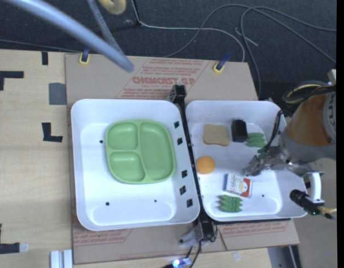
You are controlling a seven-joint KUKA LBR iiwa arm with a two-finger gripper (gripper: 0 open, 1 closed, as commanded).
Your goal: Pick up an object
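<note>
My gripper [254, 166] hangs low in the right bin [272, 109], near its right side. Just below and left of it lies a small white, red and blue carton [237, 185]. A green leafy piece [254, 140] lies just above the gripper. Further left are an orange ball [205, 164], a tan slice of toast [216, 134] and a black block [238, 130]. Green pea pods [229, 204] lie near the bin's front edge. I see nothing held in the gripper.
A green divided plate [140, 151] fills the middle of the left bin [88, 116]. A black divider with clips [185, 149] runs between the bins. Cables [238, 21] trail across the dark area behind the bench.
</note>
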